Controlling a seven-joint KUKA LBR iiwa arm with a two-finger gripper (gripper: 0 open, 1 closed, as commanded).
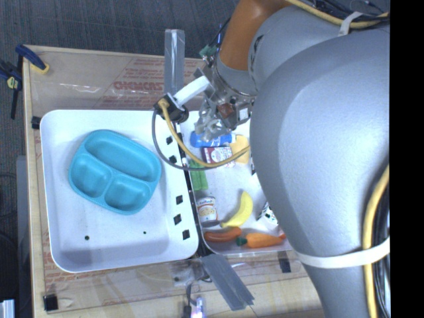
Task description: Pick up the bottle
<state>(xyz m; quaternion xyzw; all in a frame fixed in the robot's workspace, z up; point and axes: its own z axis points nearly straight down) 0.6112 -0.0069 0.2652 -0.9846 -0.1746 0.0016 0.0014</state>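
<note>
bins [56, 177]: smooth white plastic, slight sheen
tray [114, 171]: glossy blue plastic
arm [318, 131]: smooth matt grey casing
bench [99, 78]: bare wood

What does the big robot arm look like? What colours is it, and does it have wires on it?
The arm is big, round and smooth grey, with an orange band just above the wrist. The gripper at its end is small and metallic. A black cable loops beside it, and a pale yellowish cable runs over the top of the arm.
</note>
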